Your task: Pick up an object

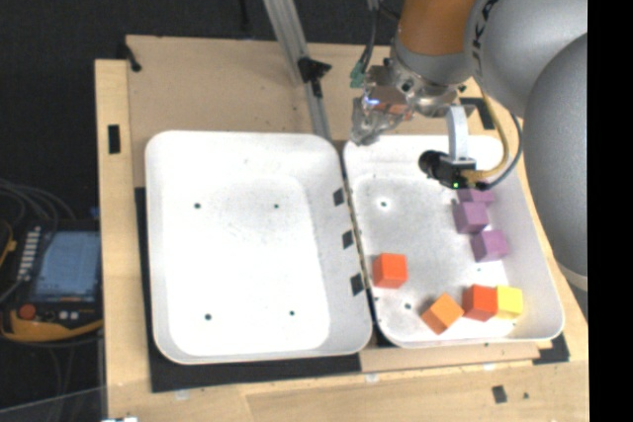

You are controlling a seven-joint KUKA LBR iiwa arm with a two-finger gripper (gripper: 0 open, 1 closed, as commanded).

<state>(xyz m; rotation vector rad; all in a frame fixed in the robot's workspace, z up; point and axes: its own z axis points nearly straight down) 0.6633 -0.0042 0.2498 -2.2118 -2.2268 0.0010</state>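
Hand (pixel 368 126) at right bin's (pixel 415 175) eleven o'clock corner — grip state unclear; could strike rim, missing cubes (pixel 391 269).

You have 2 bins side by side on the counter (pixel 198 84): the left bin (pixel 242 242) and the right bin (pixel 396 183), touching along their inner walls. Take the right bin as your landmark. All the blocks lie inside it. 1 block (pixel 390 269) sits near its left wall, toward the front. 3 blocks cluster at its front right corner: 1 (pixel 443 312) to the left, 1 (pixel 481 301) just right of it, and 1 (pixel 508 300) touching that on the right. 2 more blocks (pixel 481 225) lie along its right side, 1 behind the other. The hand (pixel 371 126) hangs over its back left corner.
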